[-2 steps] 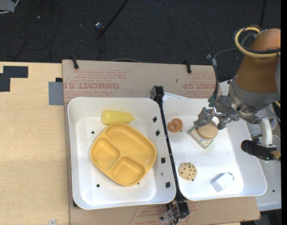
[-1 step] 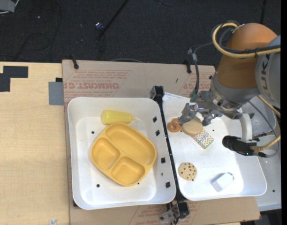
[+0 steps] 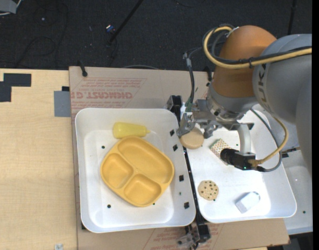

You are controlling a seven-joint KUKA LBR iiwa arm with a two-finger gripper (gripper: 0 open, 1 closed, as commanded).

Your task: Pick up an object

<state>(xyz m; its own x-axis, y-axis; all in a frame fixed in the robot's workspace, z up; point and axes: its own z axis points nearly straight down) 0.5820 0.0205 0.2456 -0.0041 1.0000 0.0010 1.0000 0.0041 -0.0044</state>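
My gripper [image 3: 194,131] hangs over the left edge of the right bin [image 3: 284,204], by the divide between the two bins. A tan round bun-like piece [image 3: 192,140] sits between its fingertips and overlaps the bin's rim, so it looks lifted off the floor. Lying in the right bin are a checkered cracker [image 3: 218,147], a round chocolate-chip cookie [image 3: 208,190] and a small white-grey block [image 3: 247,201]. The left bin [image 3: 86,139] holds a yellow divided plate [image 3: 137,170] and a yellow corn-shaped piece [image 3: 130,130] behind it.
The arm's grey body and orange band [image 3: 243,46] cover the back of the right bin. A brown cardboard sheet [image 3: 112,90] lies under both bins, with wooden bench top [image 3: 29,160] to the left.
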